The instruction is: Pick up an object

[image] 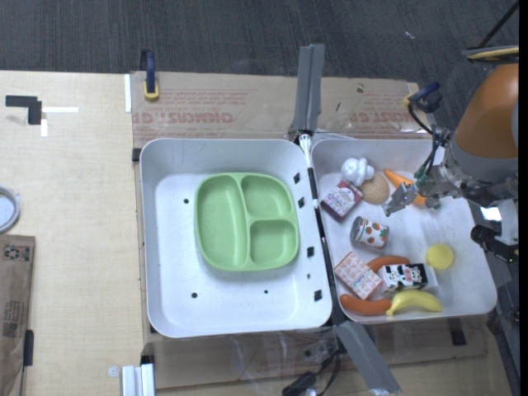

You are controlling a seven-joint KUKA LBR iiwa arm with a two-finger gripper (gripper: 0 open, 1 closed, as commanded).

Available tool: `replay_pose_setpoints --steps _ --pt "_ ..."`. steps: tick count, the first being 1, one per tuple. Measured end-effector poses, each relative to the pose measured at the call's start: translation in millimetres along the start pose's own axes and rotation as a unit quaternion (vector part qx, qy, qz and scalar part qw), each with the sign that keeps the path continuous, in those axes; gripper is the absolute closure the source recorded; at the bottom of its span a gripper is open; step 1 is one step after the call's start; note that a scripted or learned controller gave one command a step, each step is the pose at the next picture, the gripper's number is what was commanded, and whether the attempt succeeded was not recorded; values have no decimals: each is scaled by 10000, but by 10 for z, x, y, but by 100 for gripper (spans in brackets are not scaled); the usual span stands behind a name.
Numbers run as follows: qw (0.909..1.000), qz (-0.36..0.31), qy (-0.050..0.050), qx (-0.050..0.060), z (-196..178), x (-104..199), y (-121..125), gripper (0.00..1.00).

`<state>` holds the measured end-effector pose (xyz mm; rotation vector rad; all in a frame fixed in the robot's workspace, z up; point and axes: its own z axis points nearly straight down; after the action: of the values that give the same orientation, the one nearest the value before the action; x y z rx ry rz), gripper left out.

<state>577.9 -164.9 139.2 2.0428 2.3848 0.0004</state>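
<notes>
White plastic bins sit side by side below me, and from the overhead camera the job looks barely begun: nothing is lifted yet. My gripper (406, 196) hangs over the upper part of the right bin (483, 291), near the carrot (398, 176) and the tan cookie (375, 190), with the can (370, 233) a little lower down. My fingers (398, 201) look slightly parted and nothing sits between them; I cannot say whether a tip touches the bin floor. The banana (415, 303), yellow ball (440, 256), cartons and sausage all lie loose in that bin. The left bin (165, 221) holds the green tray (247, 220). Choosing, descending, closing and lifting all remain, as I judge it.
</notes>
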Motion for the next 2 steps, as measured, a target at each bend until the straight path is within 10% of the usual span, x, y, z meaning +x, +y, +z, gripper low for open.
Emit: replay_pose_setpoints --steps 1,2 --pt "9985 -553 -6 -33 414 -187 614 0" --pt "9833 -1818 -10 -12 457 389 888 0"
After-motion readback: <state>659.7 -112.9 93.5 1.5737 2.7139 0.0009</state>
